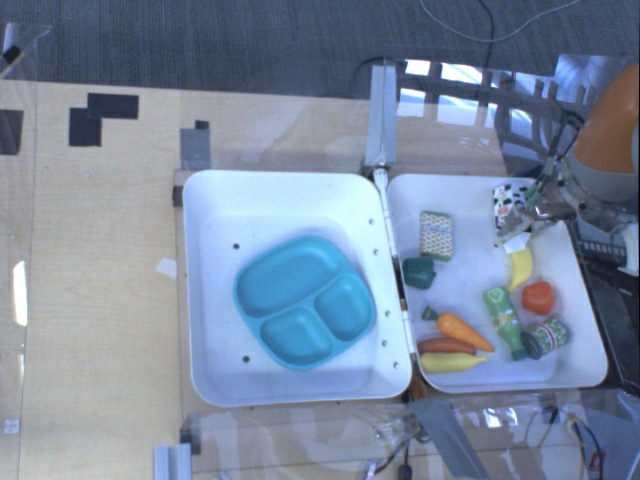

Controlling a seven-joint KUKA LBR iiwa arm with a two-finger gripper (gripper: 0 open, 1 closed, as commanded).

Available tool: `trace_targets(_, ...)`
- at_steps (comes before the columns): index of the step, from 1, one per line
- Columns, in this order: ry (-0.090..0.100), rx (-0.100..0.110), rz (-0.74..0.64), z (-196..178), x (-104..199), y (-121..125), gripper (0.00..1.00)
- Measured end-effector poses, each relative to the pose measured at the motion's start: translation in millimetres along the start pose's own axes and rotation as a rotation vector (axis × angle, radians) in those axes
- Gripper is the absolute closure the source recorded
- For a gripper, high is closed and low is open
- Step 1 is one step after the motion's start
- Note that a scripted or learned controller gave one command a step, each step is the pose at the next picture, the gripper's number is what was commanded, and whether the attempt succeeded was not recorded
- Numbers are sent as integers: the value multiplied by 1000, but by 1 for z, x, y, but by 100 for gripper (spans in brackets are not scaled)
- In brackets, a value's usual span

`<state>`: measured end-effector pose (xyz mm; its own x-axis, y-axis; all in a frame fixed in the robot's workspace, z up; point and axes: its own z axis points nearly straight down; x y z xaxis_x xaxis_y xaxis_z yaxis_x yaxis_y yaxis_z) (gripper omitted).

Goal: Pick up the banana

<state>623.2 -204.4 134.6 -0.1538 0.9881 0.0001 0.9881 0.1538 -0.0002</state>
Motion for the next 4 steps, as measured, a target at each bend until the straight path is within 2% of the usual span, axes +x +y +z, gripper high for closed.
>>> trace_targets(1, -10, -21, -131, 40, 12, -92, 100)
trace_targets(2, 1, -2, 103, 33, 6, -29, 100)
trace_targets(3, 0, 1, 363, -36, 64, -49, 100)
trace_targets(4, 0, -9, 606, 46, 42, -128, 100)
